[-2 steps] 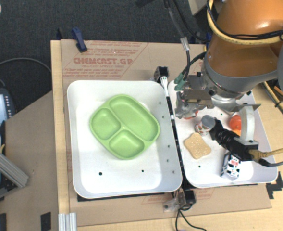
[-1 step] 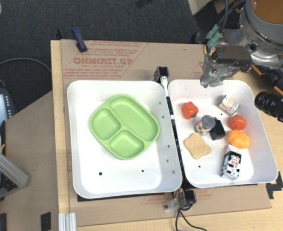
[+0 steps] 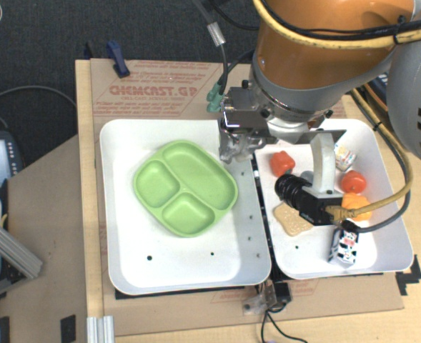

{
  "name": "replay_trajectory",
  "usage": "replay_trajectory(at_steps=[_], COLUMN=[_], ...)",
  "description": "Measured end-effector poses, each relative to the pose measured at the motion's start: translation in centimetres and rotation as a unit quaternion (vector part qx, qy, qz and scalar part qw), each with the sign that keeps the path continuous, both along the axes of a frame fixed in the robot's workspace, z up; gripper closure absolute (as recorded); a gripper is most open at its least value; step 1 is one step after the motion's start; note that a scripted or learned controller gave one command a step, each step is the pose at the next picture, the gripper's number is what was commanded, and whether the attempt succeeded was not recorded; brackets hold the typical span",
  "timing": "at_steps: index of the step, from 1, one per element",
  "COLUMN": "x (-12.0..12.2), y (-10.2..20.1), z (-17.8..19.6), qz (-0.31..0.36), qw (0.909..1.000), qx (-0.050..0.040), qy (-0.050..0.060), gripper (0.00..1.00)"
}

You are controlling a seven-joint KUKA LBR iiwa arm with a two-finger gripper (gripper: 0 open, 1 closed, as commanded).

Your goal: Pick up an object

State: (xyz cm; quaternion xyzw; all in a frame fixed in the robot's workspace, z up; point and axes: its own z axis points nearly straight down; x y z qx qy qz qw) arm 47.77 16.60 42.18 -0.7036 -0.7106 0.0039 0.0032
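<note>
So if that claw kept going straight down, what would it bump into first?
The claw would probably hit the green plate at its rim, or the left bin beside it; depth is unclear.

A brown board printed with red lettering lies over dark grey carpet, with a blue clamp on its far left corner and a silver metal rail slanting at the lower left.

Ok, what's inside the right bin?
The right bin holds a cracker, a cow-patterned box, a red piece, an orange piece and a yellow piece. The arm covers its far end, so anything there is hidden.
</note>
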Motion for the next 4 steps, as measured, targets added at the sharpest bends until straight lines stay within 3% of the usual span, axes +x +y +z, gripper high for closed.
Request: replay_trajectory(at_steps=[3,4], x=[0.2,0.1], y=[-0.3,5.9], z=[3.6,3.2], qz=[-0.002,-0.001], qw=[1.0000,1.0000], qx=[0.0007,0.0014], qy=[-0.008,-0.006], gripper=[1.00,1.00])
